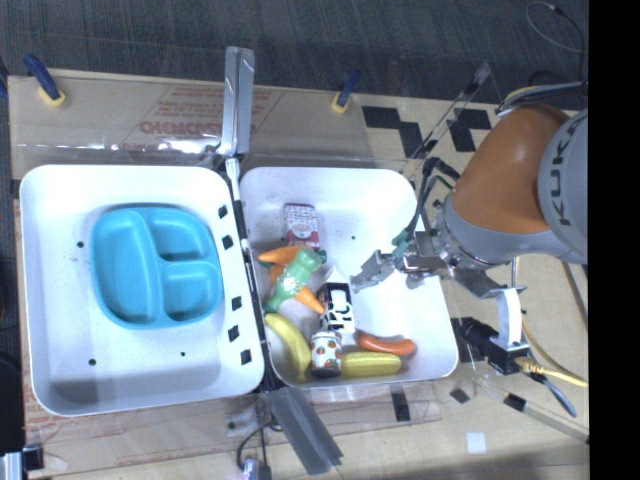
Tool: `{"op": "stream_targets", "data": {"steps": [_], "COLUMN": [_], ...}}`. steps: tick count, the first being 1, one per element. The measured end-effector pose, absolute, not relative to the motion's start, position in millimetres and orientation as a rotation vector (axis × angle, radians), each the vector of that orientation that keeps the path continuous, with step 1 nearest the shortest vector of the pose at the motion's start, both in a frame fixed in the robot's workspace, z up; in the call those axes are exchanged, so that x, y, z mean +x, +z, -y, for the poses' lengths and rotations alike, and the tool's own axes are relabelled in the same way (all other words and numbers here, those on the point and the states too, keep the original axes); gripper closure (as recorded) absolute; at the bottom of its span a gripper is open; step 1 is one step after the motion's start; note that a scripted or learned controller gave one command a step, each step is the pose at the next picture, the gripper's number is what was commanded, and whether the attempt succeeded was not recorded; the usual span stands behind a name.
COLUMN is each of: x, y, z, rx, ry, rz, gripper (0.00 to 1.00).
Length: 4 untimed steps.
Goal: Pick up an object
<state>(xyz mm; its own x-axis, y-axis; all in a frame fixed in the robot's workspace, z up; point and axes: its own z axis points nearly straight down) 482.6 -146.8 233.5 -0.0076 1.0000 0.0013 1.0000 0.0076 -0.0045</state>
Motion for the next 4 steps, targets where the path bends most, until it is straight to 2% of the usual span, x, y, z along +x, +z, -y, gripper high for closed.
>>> {"op": "stream_targets", "data": {"steps": [1, 2, 3, 4], "x": [525.0, 514.8, 544.6, 550.7], "y": [92.4, 191.4, 114.3, 91.4], "z": [104.1, 88.0, 137.4, 96.8], "rx": [-2.298, -2.454, -2.330, -2.266], "ry": [0.001, 0.004, 0.005, 0.003], "rz": [2.140, 1.958, 2.099, 2.171], "gripper": [0.00, 0.00, 0.00, 0.00]}}
